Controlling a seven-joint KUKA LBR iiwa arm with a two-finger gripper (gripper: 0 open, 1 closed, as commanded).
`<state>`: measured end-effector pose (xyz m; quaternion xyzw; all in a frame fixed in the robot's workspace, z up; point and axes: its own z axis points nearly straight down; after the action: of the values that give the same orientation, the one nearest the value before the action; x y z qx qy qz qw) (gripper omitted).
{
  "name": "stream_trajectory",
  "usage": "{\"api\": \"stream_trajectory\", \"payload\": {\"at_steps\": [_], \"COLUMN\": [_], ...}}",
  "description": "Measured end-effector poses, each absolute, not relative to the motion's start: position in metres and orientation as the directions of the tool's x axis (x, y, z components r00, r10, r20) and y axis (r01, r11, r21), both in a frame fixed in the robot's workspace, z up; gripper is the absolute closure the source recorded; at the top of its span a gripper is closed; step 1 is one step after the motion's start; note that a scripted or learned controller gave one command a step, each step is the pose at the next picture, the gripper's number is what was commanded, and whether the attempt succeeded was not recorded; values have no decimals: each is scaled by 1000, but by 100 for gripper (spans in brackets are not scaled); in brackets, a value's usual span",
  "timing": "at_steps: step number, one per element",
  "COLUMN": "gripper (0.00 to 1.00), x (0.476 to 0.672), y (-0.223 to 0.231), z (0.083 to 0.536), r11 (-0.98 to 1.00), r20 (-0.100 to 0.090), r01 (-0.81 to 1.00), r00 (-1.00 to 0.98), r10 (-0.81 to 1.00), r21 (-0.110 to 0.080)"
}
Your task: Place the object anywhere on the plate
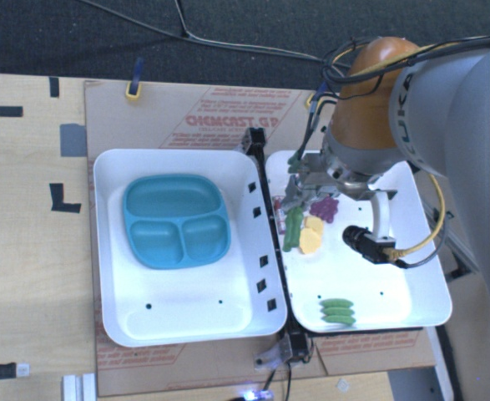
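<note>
A blue divided plate [176, 220] lies in the left white bin [119, 307]. In the right bin [420, 299], near its left wall, a long green vegetable [292, 230], a yellow piece [311, 237] and purple grapes [325, 209] lie bunched together. My gripper [298, 197] hangs low right over this cluster, above the top end of the green vegetable. The wrist hides the parts beneath it, and nothing is visibly lifted.
Green pea pods [338, 311] lie near the front of the right bin. The divider [267, 224] with black clips separates the two bins. A black cable fitting [366, 244] and yellow hose hang from the wrist over the right bin.
</note>
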<state>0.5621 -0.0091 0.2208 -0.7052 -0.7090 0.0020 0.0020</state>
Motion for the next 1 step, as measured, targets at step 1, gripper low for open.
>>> {"api": "stream_trajectory", "payload": {"at_steps": [1], "gripper": [100], "x": [572], "y": [34], "z": [222], "r11": [7], "r20": [1], "r01": [1000], "r00": [-7], "r10": [1000], "r21": [-5]}}
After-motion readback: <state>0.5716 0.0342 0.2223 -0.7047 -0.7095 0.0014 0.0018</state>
